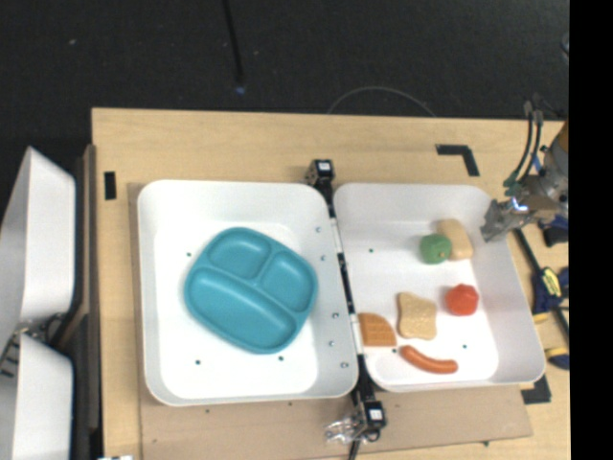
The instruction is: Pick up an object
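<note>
Dark floor surrounds a light wooden table [239,147] that carries two shallow white bins side by side. On the left bin [168,372] lies a blue divided plate [251,288]; the right bin [512,353] holds the things to pick from: a green ball [436,247] touching a pale bread roll [457,238], a red tomato [463,299], a slice of toast [417,315], an orange waffle piece [375,331] just beside it, and a sausage [428,360] near the front wall. At the right edge of the table the jaws [506,215] hang over the bin's far right corner, apart from every item, and I cannot tell whether they are open or closed. A good choice seems to be the tomato, since it sits alone with room on all sides; the ball and roll crowd each other, and the flat toast and waffle look hard to pinch. Centre above it, come straight down, and close across its widest part
</note>
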You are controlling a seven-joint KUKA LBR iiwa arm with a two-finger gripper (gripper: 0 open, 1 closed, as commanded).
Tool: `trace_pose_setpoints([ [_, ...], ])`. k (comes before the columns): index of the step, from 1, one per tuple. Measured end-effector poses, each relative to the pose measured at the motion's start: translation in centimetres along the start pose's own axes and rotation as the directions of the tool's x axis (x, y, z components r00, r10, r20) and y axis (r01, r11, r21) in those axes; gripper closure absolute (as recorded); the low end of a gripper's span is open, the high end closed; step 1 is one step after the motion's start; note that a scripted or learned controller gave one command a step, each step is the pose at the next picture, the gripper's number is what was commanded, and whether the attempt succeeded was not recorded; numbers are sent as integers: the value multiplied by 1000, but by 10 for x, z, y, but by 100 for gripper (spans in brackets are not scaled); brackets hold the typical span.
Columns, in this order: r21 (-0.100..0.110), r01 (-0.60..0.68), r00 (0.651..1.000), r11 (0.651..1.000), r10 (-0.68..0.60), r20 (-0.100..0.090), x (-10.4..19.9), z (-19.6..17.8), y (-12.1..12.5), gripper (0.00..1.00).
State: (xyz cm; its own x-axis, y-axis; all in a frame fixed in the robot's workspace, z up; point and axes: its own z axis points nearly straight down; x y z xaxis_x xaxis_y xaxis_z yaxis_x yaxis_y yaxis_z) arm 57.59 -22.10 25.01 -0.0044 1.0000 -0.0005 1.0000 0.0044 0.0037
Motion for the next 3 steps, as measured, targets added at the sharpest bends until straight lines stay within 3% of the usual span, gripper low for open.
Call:
trace_pose_setpoints([
  [2,2,4,1000,1000,-4,-2,115,-10,-14,100],
  [3,3,3,1000,1000,-3,-2,165,-12,-34,100],
])
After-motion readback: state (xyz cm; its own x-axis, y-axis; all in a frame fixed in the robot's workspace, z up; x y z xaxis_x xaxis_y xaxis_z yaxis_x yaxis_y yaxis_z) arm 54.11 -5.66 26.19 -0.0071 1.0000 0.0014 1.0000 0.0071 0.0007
